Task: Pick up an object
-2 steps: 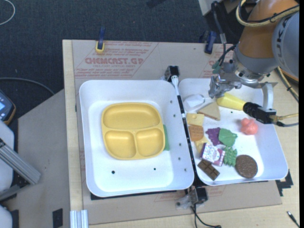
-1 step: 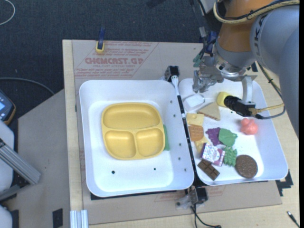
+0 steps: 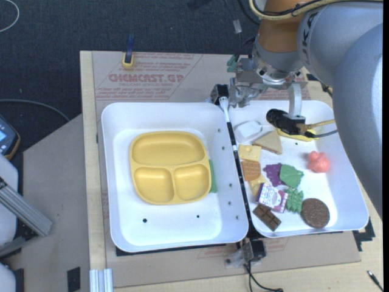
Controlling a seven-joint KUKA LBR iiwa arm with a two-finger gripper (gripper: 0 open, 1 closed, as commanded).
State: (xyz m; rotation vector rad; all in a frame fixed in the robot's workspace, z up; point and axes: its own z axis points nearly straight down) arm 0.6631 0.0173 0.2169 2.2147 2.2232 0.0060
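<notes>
Red print on the brown board under the bins reads roughly "CHEMCAST GP"; its smaller lines are illegible.

The arm is a thick, rounded body of smooth light grey, and it looks very large from where the camera stands. Above the wrist there is a wide orange band, glossy, with a thin pale cable curving along its edge. Below the band comes a short grey metal ring and then the gripper, a small dark and silver block with green parts and little black pieces on its side.
</notes>
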